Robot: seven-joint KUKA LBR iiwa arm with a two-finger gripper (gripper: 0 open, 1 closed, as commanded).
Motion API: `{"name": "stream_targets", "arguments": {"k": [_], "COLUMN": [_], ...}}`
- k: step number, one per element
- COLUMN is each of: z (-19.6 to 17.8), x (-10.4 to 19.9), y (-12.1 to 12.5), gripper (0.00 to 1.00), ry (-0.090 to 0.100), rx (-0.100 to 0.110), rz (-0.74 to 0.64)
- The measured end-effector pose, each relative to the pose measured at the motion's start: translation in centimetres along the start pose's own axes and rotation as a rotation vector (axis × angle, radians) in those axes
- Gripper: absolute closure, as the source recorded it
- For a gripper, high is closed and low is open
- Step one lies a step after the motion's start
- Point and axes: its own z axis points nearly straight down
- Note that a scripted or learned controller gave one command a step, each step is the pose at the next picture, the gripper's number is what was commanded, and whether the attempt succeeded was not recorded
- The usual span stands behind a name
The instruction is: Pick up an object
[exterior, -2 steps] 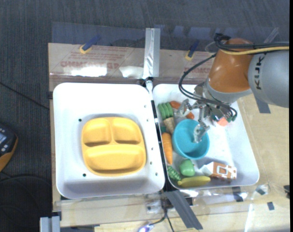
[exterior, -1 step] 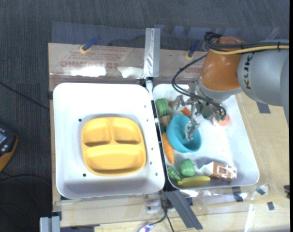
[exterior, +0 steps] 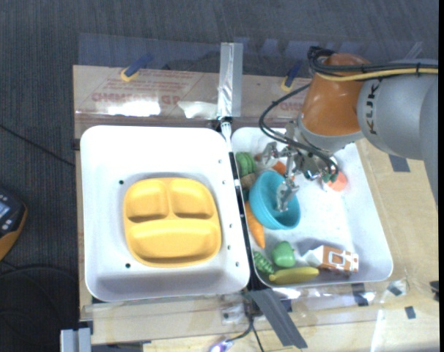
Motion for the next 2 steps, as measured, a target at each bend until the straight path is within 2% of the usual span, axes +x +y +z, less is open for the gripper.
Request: {"name": "stream_targets", "arguments": {"k": [1, 2], "z": [0.1, 0.1], "x": [6.5, 4.4], "y": [-2.8, 0.3], "gripper": [0.00, 0.00], "ry": [0.003, 0.000], "rx": [-0.001, 0.000], "rz": [-0.042, 0.092]}}
